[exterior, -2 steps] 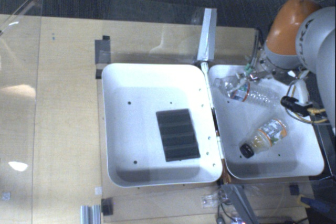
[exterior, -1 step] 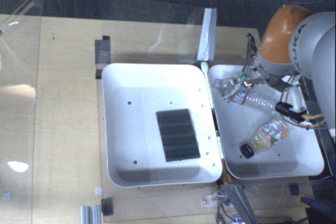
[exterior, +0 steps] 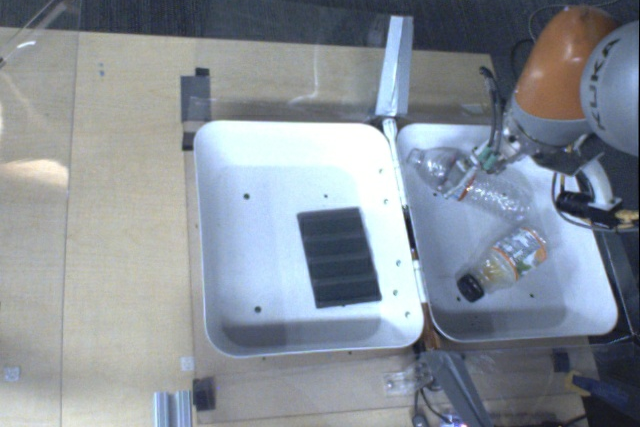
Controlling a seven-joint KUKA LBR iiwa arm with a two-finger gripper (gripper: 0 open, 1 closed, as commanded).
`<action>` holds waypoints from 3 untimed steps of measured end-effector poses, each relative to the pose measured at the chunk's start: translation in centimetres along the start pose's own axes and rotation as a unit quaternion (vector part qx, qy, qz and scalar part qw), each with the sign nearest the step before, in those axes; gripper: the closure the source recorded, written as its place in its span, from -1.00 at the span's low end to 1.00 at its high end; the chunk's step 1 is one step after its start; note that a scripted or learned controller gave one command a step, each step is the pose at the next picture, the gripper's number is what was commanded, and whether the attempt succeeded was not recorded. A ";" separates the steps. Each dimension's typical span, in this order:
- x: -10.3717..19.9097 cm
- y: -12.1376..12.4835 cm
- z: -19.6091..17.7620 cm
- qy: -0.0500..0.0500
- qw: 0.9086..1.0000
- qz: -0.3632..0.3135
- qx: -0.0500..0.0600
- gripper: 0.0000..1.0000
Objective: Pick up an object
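Note:
A crumpled clear plastic bottle [exterior: 470,180] lies across the far part of the right bin [exterior: 590,310]. Closer to the front lies a second bottle [exterior: 505,262] with a yellow-green label and a black cap pointing front-left. My gripper [exterior: 478,165] hangs below the orange-banded wrist [exterior: 560,65] and sits right over the middle of the clear bottle, low in the bin. Whether it touches the bottle is unclear. A dark ridged rectangular pad [exterior: 340,257] lies flat in the middle of the left bin [exterior: 225,215].
The two white bins meet at a raised divider [exterior: 408,235]. A metal post [exterior: 393,75] stands behind the divider. The arm's grey body and a black cable [exterior: 590,205] overhang the right bin's far right corner. Wooden bench surrounds the bins.

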State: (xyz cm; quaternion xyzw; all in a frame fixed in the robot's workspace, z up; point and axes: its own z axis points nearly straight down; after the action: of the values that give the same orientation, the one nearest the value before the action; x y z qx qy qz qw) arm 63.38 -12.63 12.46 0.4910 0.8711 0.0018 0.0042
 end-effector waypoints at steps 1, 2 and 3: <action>0.0 2.9 3.0 0.002 0.999 -0.039 0.004 -1.00; 4.0 6.8 -6.3 0.000 0.998 -0.066 -0.001 -1.00; 2.4 6.4 -3.7 -0.004 0.997 -0.083 -0.008 -1.00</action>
State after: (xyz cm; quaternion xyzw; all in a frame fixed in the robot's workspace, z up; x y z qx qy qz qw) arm 67.53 -7.28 16.24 0.4170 0.9088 0.0066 0.0118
